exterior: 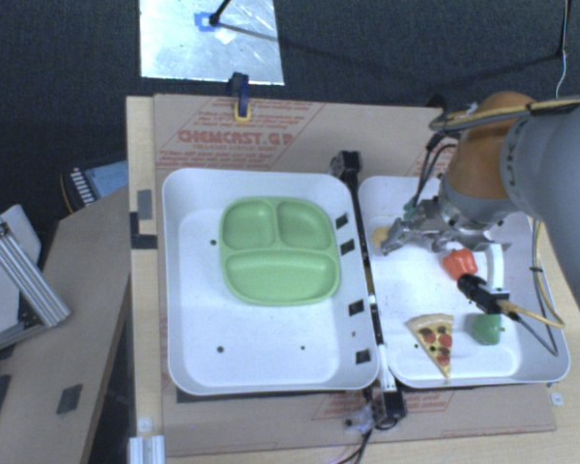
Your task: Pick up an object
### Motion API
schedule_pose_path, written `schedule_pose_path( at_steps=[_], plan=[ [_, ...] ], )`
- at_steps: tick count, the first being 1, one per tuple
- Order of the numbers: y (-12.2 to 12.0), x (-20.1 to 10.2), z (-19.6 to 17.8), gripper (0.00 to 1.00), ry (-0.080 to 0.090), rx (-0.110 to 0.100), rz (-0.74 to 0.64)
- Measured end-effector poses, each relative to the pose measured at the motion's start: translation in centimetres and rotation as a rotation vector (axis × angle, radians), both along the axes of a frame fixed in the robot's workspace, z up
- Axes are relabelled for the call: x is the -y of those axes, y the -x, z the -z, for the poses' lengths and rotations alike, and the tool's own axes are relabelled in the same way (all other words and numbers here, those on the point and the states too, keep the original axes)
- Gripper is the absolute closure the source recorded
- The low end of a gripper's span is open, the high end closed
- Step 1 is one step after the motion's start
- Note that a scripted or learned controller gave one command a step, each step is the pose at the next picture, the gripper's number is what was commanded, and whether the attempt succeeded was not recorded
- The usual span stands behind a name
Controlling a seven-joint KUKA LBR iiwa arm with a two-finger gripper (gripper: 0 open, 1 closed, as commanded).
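The end effector (396,239) sits low over the right-hand bin (536,365), tip pointing toward the wall shared with the left-hand bin (188,288). From this slant we cannot tell whether it is apart or together, and we see nothing held in it. The candidates lie on its arm side and nearer the camera. A red-orange piece (459,262) is just behind it, partly under the wrist. A toy pizza slice (433,337) lies flat toward the bin's near edge. A green piece (485,329) is beyond the slice, farther from the tip. A small yellowish bit (379,234), too small to identify, lies just ahead of the tip by the shared wall. We judge the step to be choosing a target and lining up over it. We would go for the red-orange piece, since it is the closest and looks chunkier than the flat slice. To do this well, we should back away from the wall, centre above the piece and come straight down so it isn't nudged. The green divided plate (276,250) in the left-hand bin lies well away and needs no attention.
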State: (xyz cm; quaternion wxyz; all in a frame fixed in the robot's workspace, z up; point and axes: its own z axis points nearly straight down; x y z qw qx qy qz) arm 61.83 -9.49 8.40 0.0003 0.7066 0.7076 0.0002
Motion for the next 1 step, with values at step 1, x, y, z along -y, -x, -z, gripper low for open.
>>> schedule_pose_path(
  at_steps=[1],
  plan=[
    [-0.08,0.03,-1.18,1.00,0.001,0.003,0.000]
  ],
)
